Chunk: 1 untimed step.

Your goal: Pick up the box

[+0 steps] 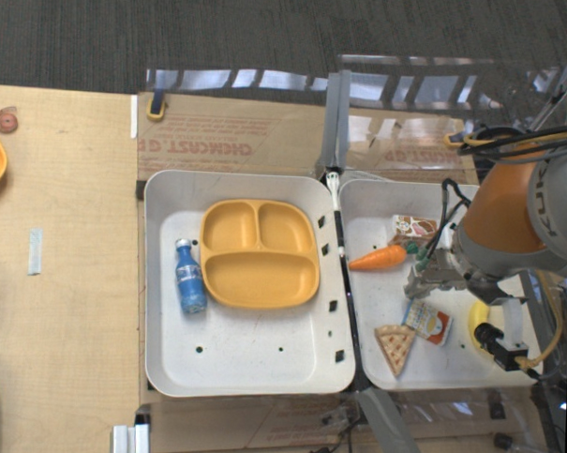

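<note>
One small box (pixel 427 322), white with blue and red print, lies flat beneath indistinct jaws (pixel 420 285).

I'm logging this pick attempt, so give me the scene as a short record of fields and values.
left bin: yellow divided plate, blue bottle beside the plate's left edge
right bin: carrot, pizza slice, box, snack packet, yellow object by the arm
hand: low in the right bin, just above the box
grip: cannot tell
box status: lying on the bin floor
</note>
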Motion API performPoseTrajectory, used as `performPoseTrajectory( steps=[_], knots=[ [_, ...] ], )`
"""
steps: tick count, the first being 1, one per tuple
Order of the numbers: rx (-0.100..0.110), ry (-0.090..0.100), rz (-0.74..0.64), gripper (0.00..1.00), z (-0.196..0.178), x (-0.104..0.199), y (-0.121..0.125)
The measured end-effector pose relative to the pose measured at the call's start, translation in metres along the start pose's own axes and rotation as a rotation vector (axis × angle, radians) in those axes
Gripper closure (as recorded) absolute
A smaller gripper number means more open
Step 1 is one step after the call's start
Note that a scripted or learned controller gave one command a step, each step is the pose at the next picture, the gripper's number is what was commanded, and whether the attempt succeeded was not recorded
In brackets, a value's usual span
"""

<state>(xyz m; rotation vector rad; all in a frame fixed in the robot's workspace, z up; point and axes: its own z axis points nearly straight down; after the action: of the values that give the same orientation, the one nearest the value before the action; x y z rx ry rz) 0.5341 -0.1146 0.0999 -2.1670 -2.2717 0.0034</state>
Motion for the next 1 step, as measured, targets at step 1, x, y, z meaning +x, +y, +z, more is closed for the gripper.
performPoseTrajectory(
  steps=[1],
  knots=[
    [0.0, 0.0, 0.0, 0.0, 0.0, -0.0001, 0.0]
  ],
)
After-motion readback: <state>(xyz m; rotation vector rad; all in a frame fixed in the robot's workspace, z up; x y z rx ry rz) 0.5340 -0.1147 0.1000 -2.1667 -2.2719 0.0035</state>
